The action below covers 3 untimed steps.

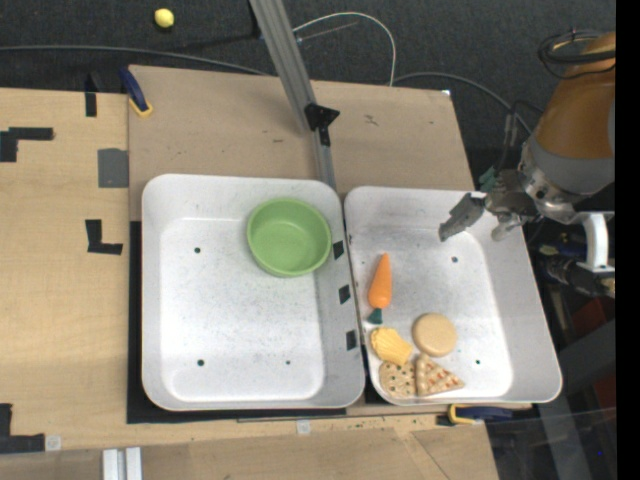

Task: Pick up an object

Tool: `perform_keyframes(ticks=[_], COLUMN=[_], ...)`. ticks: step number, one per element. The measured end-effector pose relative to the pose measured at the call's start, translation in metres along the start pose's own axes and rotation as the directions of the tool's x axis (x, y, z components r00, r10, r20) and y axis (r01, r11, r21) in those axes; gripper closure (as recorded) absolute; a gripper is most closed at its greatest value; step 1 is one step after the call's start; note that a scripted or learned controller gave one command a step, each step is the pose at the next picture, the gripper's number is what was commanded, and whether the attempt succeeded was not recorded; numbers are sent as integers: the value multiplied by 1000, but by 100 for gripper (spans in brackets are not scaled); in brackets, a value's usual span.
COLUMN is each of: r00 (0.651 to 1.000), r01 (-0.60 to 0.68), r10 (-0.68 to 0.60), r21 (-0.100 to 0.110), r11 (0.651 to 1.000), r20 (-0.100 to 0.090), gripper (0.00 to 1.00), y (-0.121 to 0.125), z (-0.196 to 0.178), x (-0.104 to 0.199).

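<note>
I see even, soft overhead light; the two shallow white plastic bins [240, 368] read bright without glare, shadows stay faint, and the picture goes dark and slightly soft toward twelve o'clock.

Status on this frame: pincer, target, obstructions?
Pincer over right bin, open, holding nothing. Carrot nearest, untouched. Nothing in the way.

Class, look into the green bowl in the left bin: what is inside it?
The green bowl shows only its own green inside, with nothing lying in it. The bin floor beneath the bowl is covered, so that cannot be seen.
</note>
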<state>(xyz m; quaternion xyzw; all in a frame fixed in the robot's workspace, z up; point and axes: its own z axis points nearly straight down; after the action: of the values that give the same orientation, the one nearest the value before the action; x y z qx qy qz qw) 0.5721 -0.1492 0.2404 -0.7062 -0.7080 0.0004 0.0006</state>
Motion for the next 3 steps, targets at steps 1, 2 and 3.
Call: perform_keyframes(ticks=[1, 2, 3], r00=[1000, 1000, 1000], r01=[0, -1, -2], r10=[0, 1, 2], r21=[0, 6, 6], r11=[1000, 1000, 1000], r20=[0, 0, 0], gripper=[0, 0, 0], y=[0, 7, 2], z=[0, 59, 114], x=[0, -3, -12])
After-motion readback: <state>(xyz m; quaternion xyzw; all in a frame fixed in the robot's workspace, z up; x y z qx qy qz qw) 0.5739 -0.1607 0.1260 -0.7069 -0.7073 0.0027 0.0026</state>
